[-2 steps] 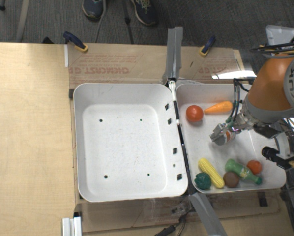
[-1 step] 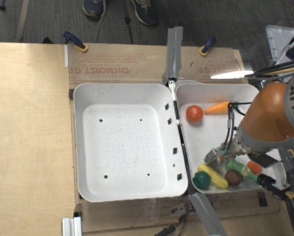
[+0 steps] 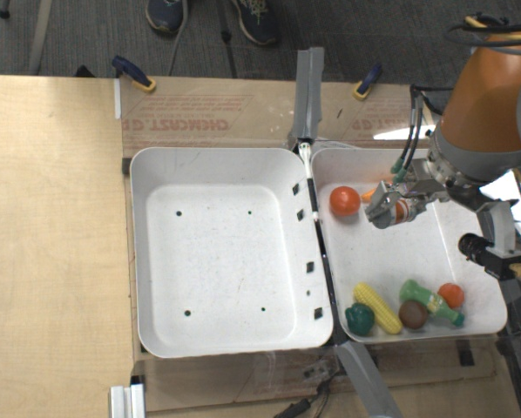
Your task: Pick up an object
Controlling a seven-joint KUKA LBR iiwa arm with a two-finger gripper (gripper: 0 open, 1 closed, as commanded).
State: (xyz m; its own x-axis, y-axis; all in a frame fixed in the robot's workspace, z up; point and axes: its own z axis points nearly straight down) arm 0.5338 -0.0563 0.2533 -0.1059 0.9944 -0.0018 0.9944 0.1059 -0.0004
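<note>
The right white bin [image 3: 435,251] holds the toys. A red-orange tomato-like ball [image 3: 345,201] lies near its far left corner. My gripper [image 3: 384,209] hangs over the bin's far part, just right of that ball. Small orange bits show at the gripper: one sliver [image 3: 368,196] at its left and one patch [image 3: 406,209] by its body; I cannot tell what they belong to. Along the near wall lie a yellow corn cob [image 3: 375,306], a dark green pepper [image 3: 359,320], a brown ball [image 3: 413,314], a green vegetable [image 3: 432,300] and an orange-red ball [image 3: 450,295].
The left white bin [image 3: 156,233] sits beside the right one, with a grey divider post [image 3: 308,94] at the far end between them. Blue-and-yellow clamps [image 3: 131,72] [image 3: 368,81] grip the cardboard behind. The arm's orange band [image 3: 487,94] looms at right.
</note>
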